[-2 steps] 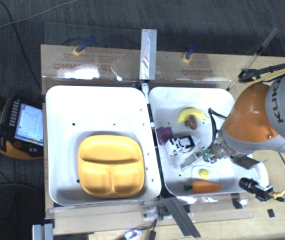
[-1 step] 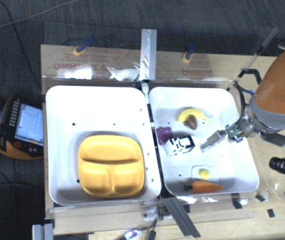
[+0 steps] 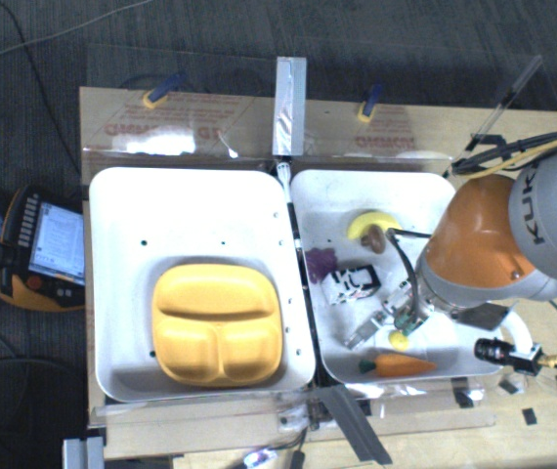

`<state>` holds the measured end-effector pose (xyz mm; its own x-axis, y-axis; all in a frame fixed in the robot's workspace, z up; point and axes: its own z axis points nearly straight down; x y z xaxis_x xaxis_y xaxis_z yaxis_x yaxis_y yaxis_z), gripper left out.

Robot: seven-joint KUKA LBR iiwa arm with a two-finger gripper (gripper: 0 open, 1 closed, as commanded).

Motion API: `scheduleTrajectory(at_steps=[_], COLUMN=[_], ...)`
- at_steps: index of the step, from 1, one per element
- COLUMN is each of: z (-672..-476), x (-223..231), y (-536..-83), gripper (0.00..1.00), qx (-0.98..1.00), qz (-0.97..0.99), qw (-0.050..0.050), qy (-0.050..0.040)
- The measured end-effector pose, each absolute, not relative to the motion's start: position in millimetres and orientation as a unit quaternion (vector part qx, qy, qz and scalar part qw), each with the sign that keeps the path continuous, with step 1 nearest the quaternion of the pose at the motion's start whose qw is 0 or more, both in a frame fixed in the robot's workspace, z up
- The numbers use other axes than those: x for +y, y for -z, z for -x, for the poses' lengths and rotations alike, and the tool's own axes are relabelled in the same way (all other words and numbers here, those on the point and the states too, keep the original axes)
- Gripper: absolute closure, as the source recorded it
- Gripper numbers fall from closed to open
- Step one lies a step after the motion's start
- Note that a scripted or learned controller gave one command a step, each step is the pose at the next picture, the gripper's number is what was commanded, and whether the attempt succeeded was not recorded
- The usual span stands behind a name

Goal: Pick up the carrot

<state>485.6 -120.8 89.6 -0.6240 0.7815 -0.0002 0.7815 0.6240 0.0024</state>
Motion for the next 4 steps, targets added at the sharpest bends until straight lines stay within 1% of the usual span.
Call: scheduleTrajectory(at_steps=[1,2,3,4], z=[-486.3,-484.4,-483.5,-484.2], x=[-96.4,-99.4,-125.8,-122.9], y=[-371.8,-229.9,-100.3,-107.2], gripper=[0.00,0.00,0.00,1.00], qx=[0.940,0.965,0.957,0.957], qz=[-0.341,-0.264,-0.291,-0.290], qw=[0.001,-0.002,-0.002,-0.004], qy=[-0.0005,-0.0004,-0.0006,-0.0035])
